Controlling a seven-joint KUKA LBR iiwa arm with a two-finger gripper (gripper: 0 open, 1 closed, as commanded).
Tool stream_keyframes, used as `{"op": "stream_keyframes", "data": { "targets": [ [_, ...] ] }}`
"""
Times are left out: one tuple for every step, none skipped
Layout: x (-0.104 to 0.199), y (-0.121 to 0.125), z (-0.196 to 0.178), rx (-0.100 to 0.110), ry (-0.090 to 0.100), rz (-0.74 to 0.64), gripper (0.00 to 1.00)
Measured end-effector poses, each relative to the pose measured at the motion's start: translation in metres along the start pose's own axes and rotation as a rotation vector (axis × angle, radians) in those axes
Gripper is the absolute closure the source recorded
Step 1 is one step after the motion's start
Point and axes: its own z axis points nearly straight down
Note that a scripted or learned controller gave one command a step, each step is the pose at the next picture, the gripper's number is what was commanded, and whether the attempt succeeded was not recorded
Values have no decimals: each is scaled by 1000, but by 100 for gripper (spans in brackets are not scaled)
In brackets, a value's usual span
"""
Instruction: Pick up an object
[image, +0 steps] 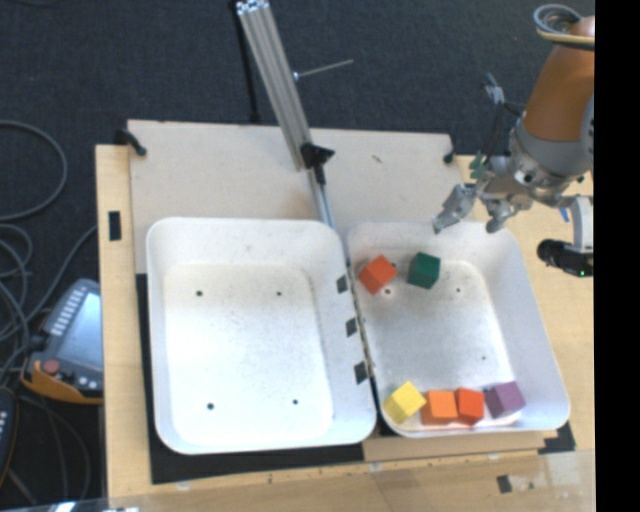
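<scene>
Green cube (424, 270) sits in the right bin (530, 300), upper part, just right of an orange-red cube (377, 273); the two are apart. Gripper (474, 216) hangs above the bin's far rim, up-right of the green cube, jaws spread and holding nothing. Along the bin's near wall, a row: yellow cube (406, 400), two orange cubes (455, 405), purple cube (504, 398). Left bin (170, 250) alongside.

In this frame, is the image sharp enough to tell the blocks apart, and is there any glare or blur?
Camera view: soft and low in resolution, yet the green block and orange block stay distinct by colour; the gripper is slightly blurred; the right bin is bright white with faint speckling, no harsh glare; shadows under the blocks are short and soft.
</scene>
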Motion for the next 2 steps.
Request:
{"op": "stream_keyframes", "data": {
  "targets": [
    [-1,9,147,4,2,-2,0],
    [-2,12,130,-5,-2,-4,100]
  ]
}}
